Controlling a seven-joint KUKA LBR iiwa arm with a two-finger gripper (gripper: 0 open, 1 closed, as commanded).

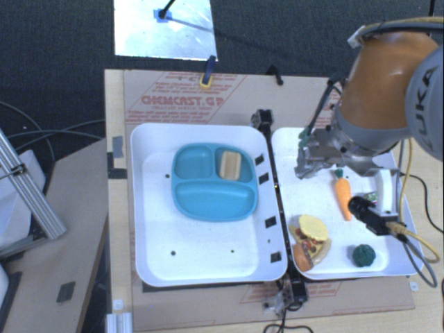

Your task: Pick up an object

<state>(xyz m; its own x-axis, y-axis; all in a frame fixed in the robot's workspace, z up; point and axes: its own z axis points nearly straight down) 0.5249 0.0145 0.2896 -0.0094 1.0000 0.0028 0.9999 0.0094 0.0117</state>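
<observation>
Your gripper [305,166] is hovering in the right bin [288,144], upper left; can't tell the fingers' state. The carrot [343,197] is lying at its 4 o'clock, near. Sandwich [310,240] and green ball [363,255] are sitting at 6 o'clock.

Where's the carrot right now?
In the camera view the carrot lies in the right bin, near its middle, just below the gripper, with the sandwich to its lower left and a dark green ball below it.
</observation>
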